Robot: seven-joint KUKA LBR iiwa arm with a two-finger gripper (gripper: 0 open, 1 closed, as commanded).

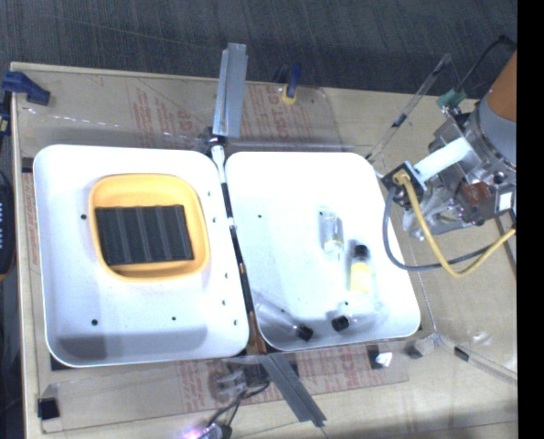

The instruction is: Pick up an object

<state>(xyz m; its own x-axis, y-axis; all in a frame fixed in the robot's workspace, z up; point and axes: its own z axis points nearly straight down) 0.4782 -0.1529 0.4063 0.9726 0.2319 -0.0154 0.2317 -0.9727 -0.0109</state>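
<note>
Nearest, against the near wall of the right bin (281, 199): a clear tube (285, 321) with a black cap, lying slantwise, and just to its right a small black-capped piece (339, 322). Farther in, around mid-bin, a yellowish vial (359, 273) with a dark cap at its far end, and just to its far left a clear vial (329, 231). Both lying down, long axes roughly near to far, close together; touching or not, hard to say. Over in the left bin (61, 291), a yellow tray (144, 188) with a dark ridged insert, well apart from the rest.

Off to the right, outside the right bin's right wall, the gripper (433, 216); no telling from this angle whether open or closed, and nothing seen in its grasp.

Likely target by closeness: the yellowish vial, to the left of the gripper and slightly nearer. Calls for a reach leftward over the bin wall, then a descent with the closing direction across the vial's near-far axis. Risk: a sideways roll on the smooth floor, or a nudge into the clear vial.
</note>
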